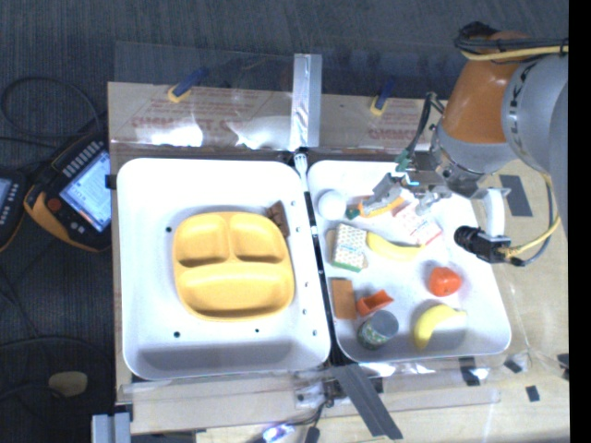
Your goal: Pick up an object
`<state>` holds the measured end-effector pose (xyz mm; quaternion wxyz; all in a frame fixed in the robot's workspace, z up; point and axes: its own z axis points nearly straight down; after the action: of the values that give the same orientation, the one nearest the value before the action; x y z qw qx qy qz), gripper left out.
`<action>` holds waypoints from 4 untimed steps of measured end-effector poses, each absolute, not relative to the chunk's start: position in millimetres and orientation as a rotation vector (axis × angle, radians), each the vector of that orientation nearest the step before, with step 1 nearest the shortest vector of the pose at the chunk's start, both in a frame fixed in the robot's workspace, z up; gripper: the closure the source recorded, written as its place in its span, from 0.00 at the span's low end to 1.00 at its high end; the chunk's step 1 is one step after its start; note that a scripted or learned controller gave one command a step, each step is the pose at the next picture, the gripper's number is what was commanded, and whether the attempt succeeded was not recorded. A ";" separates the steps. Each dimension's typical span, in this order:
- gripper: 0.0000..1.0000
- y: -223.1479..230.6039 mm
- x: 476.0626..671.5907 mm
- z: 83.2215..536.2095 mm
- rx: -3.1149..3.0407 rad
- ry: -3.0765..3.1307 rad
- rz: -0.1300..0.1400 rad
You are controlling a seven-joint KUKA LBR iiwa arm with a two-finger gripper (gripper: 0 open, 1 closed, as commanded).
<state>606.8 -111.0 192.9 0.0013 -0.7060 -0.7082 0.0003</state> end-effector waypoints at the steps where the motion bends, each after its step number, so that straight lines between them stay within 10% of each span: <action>1: 0.00 -109.3 586.9 107.4 -2.163 -2.304 -0.026; 3: 0.00 -135.0 621.7 100.9 -1.983 -2.462 -0.029; 4: 0.00 -155.4 594.2 102.0 -1.885 -2.554 -0.032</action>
<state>594.2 -155.4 102.0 -0.0165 -0.5938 -0.8044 -0.0100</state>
